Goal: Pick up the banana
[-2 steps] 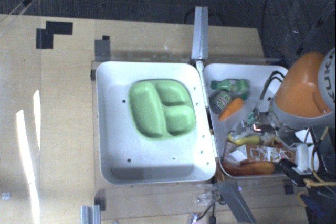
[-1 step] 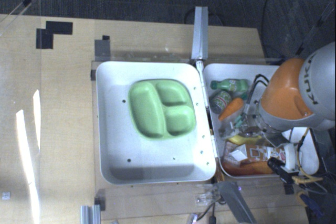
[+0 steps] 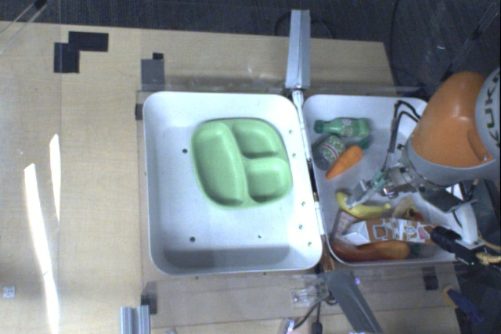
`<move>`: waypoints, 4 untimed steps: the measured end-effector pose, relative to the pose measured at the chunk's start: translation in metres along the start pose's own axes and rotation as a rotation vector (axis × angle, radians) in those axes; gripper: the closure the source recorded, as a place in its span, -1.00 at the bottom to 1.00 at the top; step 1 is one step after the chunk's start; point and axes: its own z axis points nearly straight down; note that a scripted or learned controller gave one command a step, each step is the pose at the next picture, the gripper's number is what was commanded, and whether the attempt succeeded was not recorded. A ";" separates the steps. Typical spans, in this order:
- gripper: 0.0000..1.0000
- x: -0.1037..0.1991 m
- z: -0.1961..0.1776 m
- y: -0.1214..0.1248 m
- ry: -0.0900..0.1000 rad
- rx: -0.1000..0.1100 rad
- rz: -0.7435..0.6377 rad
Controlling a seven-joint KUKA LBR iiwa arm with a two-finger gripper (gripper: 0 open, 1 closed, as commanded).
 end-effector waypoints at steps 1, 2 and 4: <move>-1.00 0.014 0.043 -0.005 -0.003 -0.018 0.032; 1.00 0.016 0.031 0.000 -0.002 -0.027 0.030; 1.00 0.078 -0.047 0.092 0.001 0.002 0.171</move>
